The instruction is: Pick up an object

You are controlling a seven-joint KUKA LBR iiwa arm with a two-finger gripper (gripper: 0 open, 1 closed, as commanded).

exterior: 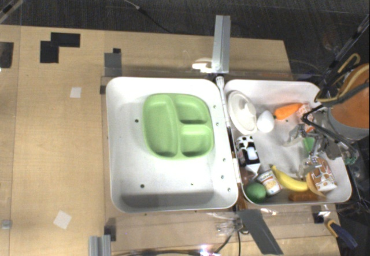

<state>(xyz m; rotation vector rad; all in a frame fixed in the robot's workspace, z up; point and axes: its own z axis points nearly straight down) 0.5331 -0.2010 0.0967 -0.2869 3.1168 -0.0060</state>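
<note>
The right bin (272,88) holds a white bowl (241,110), a white egg-shaped ball (265,122), an orange carrot-like piece (287,111), a black-and-white toy (248,152), a small printed cup (269,182), a green ball (255,192), a banana (289,180) and a brown carton (322,178). My gripper (308,142) reaches in from the right and hangs low over the bin's right half, between the carrot piece and the carton. A small green bit shows at its tip; what it belongs to is unclear.
The left bin (124,151) carries a green divided plate (176,125). A metal post (221,44) stands behind the gap between the bins. Cables and the arm's orange band (354,101) crowd the right bin's far right corner.
</note>
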